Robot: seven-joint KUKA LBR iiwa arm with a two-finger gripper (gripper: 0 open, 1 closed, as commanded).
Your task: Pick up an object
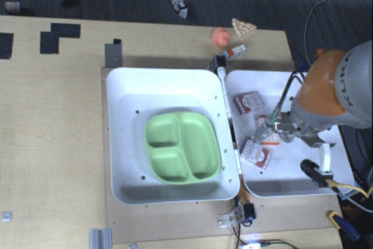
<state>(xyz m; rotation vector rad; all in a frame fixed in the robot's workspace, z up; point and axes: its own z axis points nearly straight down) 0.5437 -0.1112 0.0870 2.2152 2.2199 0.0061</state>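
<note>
Gripper (273,125) over right bin (285,176), centre-right of frame, just beside lower packet (255,153), possibly touching; open or closed, cannot tell

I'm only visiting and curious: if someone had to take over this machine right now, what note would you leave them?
Gripper: down low in the right bin. I cannot tell whether it grips anything.
Things: one red-and-white packet lies just beyond the gripper, and a second packet lies just on the near side of it. Both are flat on the bin floor. A green divided plate sits in the left bin.
Done: the arm has reached the packets, but nothing is seen lifted.
Left: close on one object and raise it out of the bin.
</note>
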